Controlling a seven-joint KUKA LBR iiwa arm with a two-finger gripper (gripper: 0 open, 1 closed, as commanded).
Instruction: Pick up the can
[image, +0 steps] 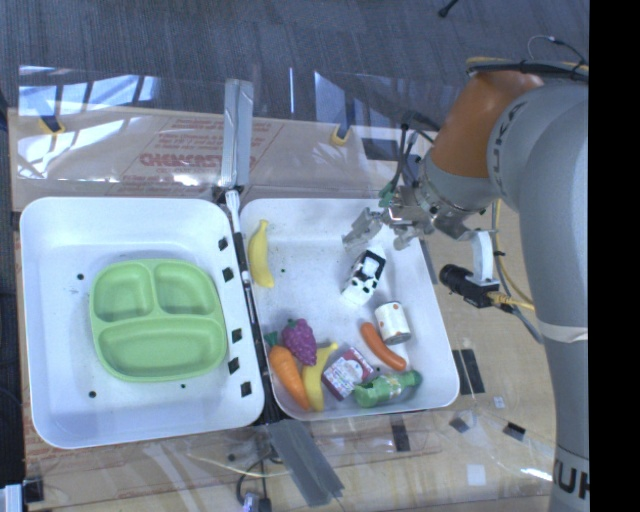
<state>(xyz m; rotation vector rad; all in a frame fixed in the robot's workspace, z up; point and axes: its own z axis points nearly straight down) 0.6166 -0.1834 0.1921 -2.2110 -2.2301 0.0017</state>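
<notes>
The grey arm (540, 150) is coming in from the right side of the frame, its orange band sitting high at the upper right and the wrist bending down and leftward over the right bin (300, 215). The gripper (378, 228) is hanging over the upper right part of that bin, its fingers (358, 228) spreading apart with nothing between them. Just below it a black-and-white cow toy (363, 276) is lying on the bin floor, close under the fingertips but apart from them. The can (393, 323), white with a tan end, is lying on its side lower down near the bin's right wall, just above an orange carrot (383, 347). Further toward the bottom, a purple grape bunch (299, 340), a second carrot (287, 376), a red packet (346, 373) and a green item (385, 388) are crowding together. A banana (260, 254) is resting by the bin's left wall. In the left bin (50, 240) a green divided plate (157, 319) is sitting.
</notes>
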